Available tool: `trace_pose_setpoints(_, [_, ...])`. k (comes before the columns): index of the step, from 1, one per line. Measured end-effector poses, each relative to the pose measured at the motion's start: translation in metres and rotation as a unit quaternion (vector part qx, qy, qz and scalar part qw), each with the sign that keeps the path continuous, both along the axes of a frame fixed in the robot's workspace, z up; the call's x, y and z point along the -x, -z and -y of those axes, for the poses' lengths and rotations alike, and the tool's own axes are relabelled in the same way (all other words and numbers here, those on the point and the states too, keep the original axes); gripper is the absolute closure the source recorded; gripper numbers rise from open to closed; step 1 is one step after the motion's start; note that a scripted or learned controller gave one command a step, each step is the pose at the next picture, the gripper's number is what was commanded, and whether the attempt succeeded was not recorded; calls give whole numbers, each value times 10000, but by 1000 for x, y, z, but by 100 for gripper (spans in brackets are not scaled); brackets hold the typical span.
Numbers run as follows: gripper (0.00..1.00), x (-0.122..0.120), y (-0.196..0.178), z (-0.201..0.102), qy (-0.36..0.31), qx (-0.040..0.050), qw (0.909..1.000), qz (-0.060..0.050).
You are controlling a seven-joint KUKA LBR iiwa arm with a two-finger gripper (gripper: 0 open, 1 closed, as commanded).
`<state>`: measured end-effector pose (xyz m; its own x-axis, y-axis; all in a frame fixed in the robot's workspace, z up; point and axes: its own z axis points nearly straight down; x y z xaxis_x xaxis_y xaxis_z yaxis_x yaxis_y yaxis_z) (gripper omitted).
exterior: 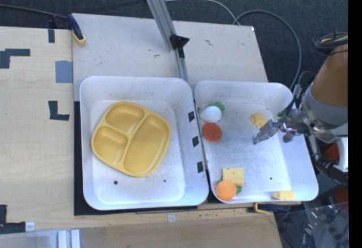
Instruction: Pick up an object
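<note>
While the two white bins sat side by side, the left bin (96, 185) held a yellow divided plate (131, 138). Reaching over the right bin (294, 173), the gripper (267, 133) hung with its fingers apart, clamped on nothing, just beside a small yellow piece (258, 120). Left of it lay a red ball (212, 131) and a white ball (211, 113); near the front edge sat a yellow block (233, 175), an orange ball (225, 190) and a yellow wedge (283, 195).

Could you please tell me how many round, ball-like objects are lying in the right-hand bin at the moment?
3: a white ball near the bin's upper left, a red one just below it, and an orange one at the lower left corner beside a yellow block. None looks hidden.
</note>
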<state>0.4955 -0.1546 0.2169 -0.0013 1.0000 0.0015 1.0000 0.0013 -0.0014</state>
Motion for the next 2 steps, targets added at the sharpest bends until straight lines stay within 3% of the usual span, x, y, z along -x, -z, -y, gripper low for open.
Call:
trace_pose_setpoints(1, [100, 0, -9, -1, -8, -8, 10000, -7])
trace_pose_setpoints(2, [100, -62, 0, -72, -49, -4, 10000, 10])
